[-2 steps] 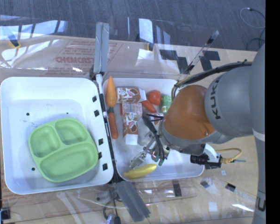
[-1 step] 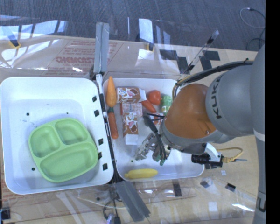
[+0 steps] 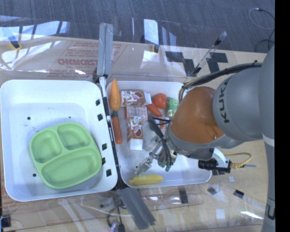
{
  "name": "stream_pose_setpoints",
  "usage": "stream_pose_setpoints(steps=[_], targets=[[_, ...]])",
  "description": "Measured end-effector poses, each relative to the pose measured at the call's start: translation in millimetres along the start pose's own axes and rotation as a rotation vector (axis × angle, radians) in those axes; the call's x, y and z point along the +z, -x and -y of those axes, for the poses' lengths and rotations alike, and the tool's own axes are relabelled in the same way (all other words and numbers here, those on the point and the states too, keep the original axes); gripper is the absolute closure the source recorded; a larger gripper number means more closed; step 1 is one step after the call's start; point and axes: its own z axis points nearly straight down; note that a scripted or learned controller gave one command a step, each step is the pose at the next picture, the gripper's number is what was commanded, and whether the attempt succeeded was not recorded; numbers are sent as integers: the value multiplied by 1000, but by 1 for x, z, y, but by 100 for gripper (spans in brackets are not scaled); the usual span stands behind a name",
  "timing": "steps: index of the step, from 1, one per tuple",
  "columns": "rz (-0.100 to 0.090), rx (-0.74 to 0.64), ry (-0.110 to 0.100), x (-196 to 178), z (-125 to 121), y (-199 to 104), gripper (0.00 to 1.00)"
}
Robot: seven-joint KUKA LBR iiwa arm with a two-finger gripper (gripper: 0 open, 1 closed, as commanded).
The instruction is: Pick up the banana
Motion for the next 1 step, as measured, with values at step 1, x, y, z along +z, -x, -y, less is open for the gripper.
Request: stream_pose_setpoints(steps=[1], targets=[[23, -332, 7, 3, 31, 29, 0]])
